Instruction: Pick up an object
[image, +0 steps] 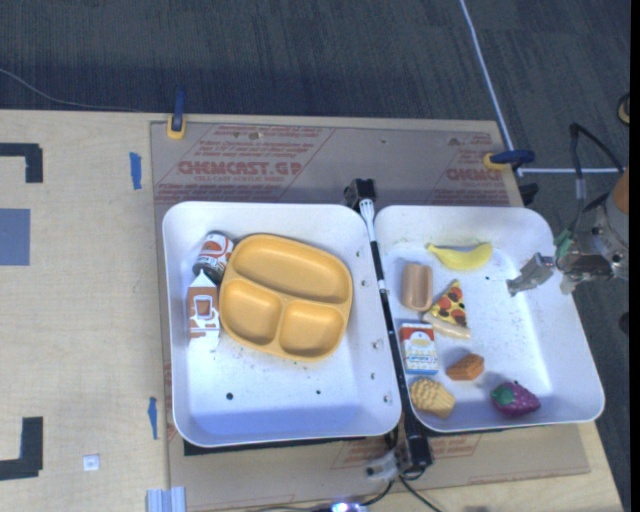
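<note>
A: Start at the left. What sits in the left bin (200, 400)?

B: A can (212, 255) at its far-left corner, a small carton (203, 310) just below it, and a big yellow tray (285, 295) lying against both. The tray is wide, stiff and probably slick; I judge it a poor pick for two fingers. The can and carton are crowded by it.

A: And the right bin (560, 330)?

B: Small toy foods, all likely light, hard plastic. Along its left side: a hot dog (417, 285), a pizza slice (450, 308) touching or nearly touching it, a milk carton (419, 350) below, then a nugget (465, 367) and a corn piece (432, 397). A banana (461, 256) lies near the far wall, a purple berry (515, 398) near the front-right corner.

A: Which one would you take?

B: The banana or the berry; each lies apart from the rest. The banana is curved and smooth, so I'd close across its middle, not its tips. The berry is rounded and may roll.

A: Where's the gripper (545, 270)?

B: Over the right bin's right side, near the rim, with nothing between its fingers. Whether they are spread or closed, I cannot tell.

A: Anything in the way?

B: The clustered toys on the left side hinder one another; the bin wall sits close behind the banana.
</note>
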